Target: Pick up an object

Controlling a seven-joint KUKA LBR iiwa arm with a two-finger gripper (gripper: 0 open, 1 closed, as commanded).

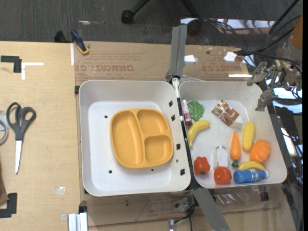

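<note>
The right bin [211, 91] holds several toy foods: a green leafy piece [196, 109], a banana [198, 129], a brown and white block [226, 113], a corn cob [248, 135], a carrot [235, 146], an orange pepper [260, 150], a red pepper [201, 165], a tomato [222, 175] and a blue bottle [249, 176]. My gripper [259, 89] hangs over the bin's far right corner, above and to the right of the brown block. It is open with nothing between its fingers.
The left bin [91, 143] holds a yellow divided plate [142, 137]. Scissors [19, 126] lie on the bench at far left. A small clear bottle [220, 155] and a yellow piece [251, 165] also lie in the right bin. Cables run behind the gripper.
</note>
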